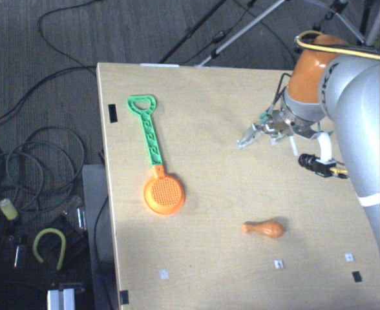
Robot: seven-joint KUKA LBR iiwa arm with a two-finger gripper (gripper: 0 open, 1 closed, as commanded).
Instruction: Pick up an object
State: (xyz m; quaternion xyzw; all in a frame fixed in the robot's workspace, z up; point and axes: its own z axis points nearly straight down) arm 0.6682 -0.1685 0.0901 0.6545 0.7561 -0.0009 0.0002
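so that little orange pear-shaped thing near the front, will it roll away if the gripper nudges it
Probably. The orange pear-shaped piece lies on its side on the flat bench top, and its rounded bulb would likely roll or pivot around the narrow neck. It looks smooth and small, so fingers may slip off. The gripper is well apart from it.

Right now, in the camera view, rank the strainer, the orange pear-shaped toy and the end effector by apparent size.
1. Strainer, clearly the longest.
2 and 3. End effector and toy look similar; the end effector sits nearer the camera, so unranked.
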